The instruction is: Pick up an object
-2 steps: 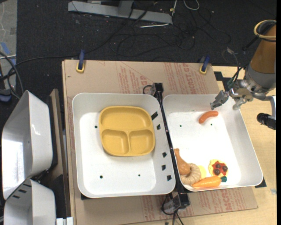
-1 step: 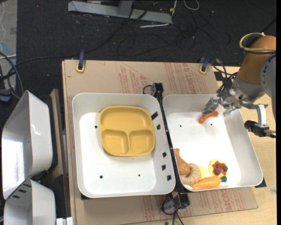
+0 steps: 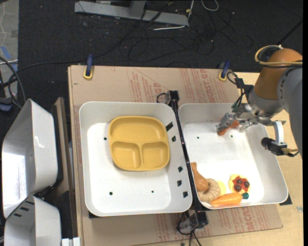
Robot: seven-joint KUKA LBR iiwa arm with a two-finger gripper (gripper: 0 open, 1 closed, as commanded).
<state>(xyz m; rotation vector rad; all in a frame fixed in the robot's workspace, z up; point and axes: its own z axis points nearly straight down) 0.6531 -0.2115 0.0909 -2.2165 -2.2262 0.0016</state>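
The left bin [image 3: 94, 158] holds a yellow divided plate [image 3: 139, 143]. In the right bin [image 3: 262, 158], toy foods [image 3: 219, 189] lie at the lower edge. The claw [image 3: 227, 125], upper right, grips a small orange object [image 3: 232, 123].

Sat on a cardboard sheet [image 3: 144, 79] pinned at its far edge by two yellow clamps [image 3: 88, 73], with two white bins side by side: the left bin [image 3: 91, 158] and the right bin [image 3: 272, 168]. Lay flat in the left bin, a yellow three-compartment plate [image 3: 139, 142], apart from the walls. Trailed across the dark floor [image 3: 48, 33] beyond the bench, black cables [image 3: 144, 45], beside what was perhaps a grey metal bar [image 3: 132, 13]; stood off the bench's left, more white tubs [image 3: 26, 149].
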